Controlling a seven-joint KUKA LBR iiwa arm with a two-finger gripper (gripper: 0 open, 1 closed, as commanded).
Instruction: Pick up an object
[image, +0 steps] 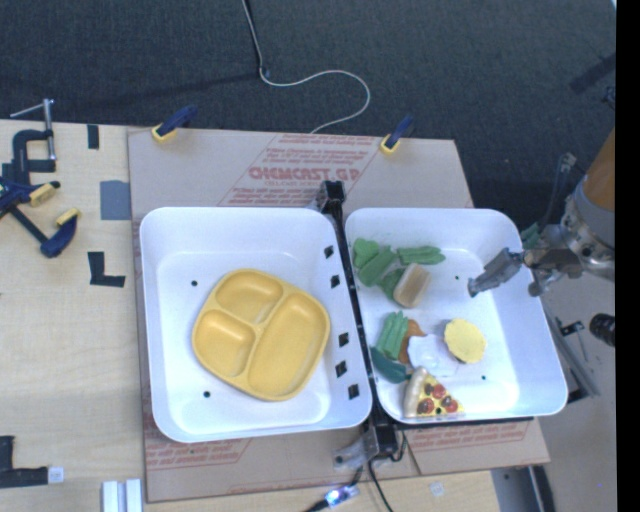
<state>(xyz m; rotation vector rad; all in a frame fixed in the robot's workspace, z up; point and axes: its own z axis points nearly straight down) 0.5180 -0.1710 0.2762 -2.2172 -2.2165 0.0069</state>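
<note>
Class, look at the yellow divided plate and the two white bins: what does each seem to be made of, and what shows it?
Yellow divided plate: likely moulded plastic, satin finish; even colour, soft rounded ridges, mild sheen.
White bins: probably thin formed plastic, smooth and semi-gloss; rounded corners and light glare suggest it.

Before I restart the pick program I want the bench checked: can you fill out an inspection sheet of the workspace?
Surface: two white bins side by side, left bin and right bin, on a cardboard sheet over a wooden bench.
Job's things: in the right bin, green toy pieces, a tan block, a yellow round piece, a pizza slice toy.
Clutter: yellow divided plate in the left bin.
Grippers: gripper over the right bin's right side, open, holding nothing.
Cables: white cable behind the bench.
Surroundings: clamps at left; dark floor.
</note>
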